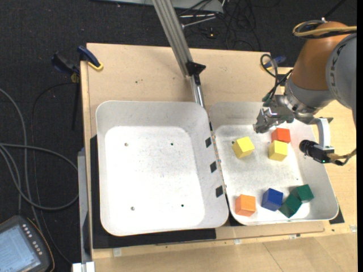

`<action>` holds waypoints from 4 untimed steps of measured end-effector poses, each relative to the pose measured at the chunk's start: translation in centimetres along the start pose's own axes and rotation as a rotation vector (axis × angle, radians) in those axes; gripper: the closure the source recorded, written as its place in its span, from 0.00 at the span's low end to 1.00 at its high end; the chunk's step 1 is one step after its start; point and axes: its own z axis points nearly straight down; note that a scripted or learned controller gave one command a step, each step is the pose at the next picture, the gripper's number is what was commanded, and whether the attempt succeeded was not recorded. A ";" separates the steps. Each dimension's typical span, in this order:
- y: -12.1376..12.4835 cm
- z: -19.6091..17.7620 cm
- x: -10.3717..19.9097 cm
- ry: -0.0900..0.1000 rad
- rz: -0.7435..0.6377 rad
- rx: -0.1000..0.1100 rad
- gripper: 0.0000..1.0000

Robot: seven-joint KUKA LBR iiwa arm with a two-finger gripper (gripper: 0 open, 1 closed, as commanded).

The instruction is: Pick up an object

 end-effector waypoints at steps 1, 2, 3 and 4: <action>0.4 -4.9 1.0 0.000 0.000 -0.001 1.00; 0.6 -9.4 1.0 0.000 0.001 -0.001 1.00; -1.1 -7.7 6.1 0.003 -0.003 0.009 1.00; -2.4 -8.1 11.3 0.003 -0.004 0.007 1.00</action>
